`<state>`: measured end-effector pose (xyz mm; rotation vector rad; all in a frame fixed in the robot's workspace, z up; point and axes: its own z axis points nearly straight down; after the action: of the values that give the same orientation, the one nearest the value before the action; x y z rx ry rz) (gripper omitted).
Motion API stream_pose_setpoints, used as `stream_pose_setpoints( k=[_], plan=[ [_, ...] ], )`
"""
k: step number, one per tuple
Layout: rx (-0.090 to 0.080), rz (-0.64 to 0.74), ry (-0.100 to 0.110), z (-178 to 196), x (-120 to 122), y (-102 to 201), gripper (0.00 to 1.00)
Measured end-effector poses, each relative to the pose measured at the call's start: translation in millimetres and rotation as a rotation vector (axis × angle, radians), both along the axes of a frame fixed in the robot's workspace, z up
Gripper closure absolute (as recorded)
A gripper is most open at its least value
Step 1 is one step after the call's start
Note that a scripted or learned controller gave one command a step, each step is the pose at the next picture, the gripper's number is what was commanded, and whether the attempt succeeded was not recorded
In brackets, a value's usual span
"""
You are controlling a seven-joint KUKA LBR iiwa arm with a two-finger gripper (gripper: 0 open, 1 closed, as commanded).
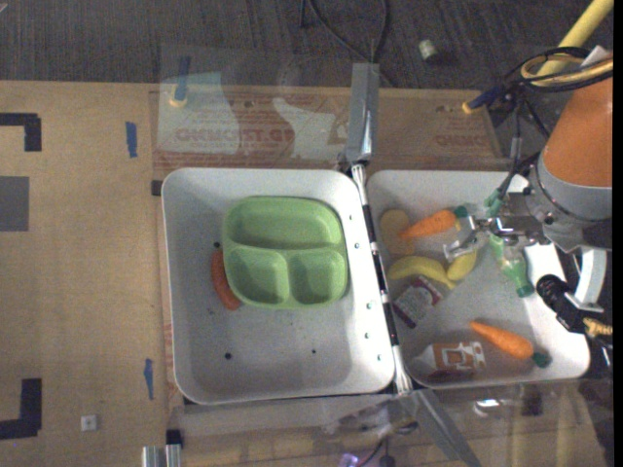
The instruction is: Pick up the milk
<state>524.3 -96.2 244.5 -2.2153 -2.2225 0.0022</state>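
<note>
The camera looks down on a table (78,290) carrying two white bins. The left bin (273,358) holds a green divided plate (285,252) with something orange (223,282) tucked under its left edge. The right bin (565,358) holds the clutter: two carrots (432,225) (506,341), bananas (421,268), a small dark packet (417,300), a green bottle (513,266) and the milk (458,357).

The milk is a small carton lying flat at the lower edge of the right bin, its long axis running roughly left to right in the frame, with the lower carrot just beside its right end.

The pincer (484,230) sits in the upper middle of the right bin, close to the upper carrot and the bananas; whether it is released or clenched cannot be told, and nothing is visibly held in it.

The milk therefore lies toward the bottom of the frame from the pincer, slightly left, with the bananas and the packet between them. The coming move probably calls for travel down the frame and a grip across the carton's short side.
</note>
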Motion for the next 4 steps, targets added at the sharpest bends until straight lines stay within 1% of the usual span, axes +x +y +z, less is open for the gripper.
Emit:
stream_pose_setpoints(
  k=[1,2,3,4],
  plan=[
    [-0.001,-0.064,-0.002,-73.8,-42.2,-13.4,0.0],
    [-0.001,-0.064,-0.003,-73.6,-42.0,-13.6,0.0],
    [-0.001,-0.054,-0.004,-36.7,-44.6,29.8,0.0],
    [-0.003,-0.185,-0.005,48.5,-44.5,-69.3,0.0]
  ],
)
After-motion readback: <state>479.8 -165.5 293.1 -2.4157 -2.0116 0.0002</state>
